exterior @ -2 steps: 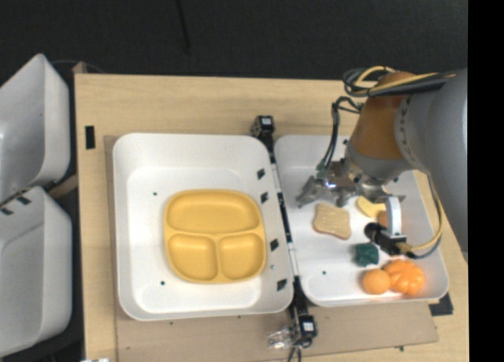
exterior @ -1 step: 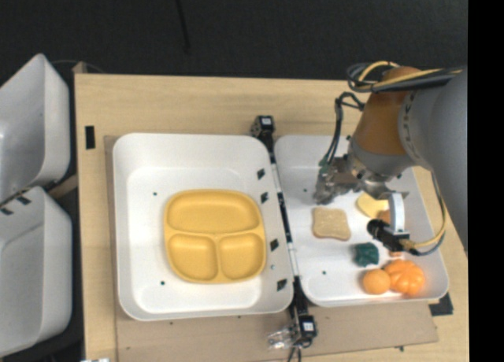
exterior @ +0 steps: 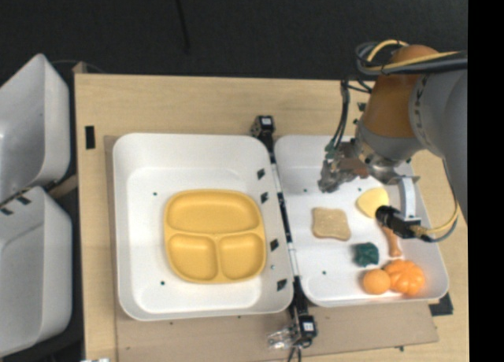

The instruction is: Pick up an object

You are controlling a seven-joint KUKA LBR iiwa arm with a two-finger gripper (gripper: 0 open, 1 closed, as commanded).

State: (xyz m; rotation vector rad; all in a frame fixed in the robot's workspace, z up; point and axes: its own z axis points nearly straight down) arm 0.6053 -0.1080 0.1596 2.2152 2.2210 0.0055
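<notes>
**Gripper low in right bin, nothing visibly held**

Over the right bin's far-left area hangs the gripper; its state cannot be told. Nearby objects: flat tan toast slice, pale yellow rounded piece, small dark green lump, smooth orange ball touching a ribbed orange pumpkin-like piece. Left bin holds a yellow three-compartment tray.

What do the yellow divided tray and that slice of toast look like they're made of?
The yellow divided tray looks like moulded plastic: one even colour, rounded compartment ridges, a soft sheen. The slice of toast seems to be a toy, probably plastic or foam, as its tan surface is flat and uniform with a matte look, though the view is too coarse to be sure.
</notes>
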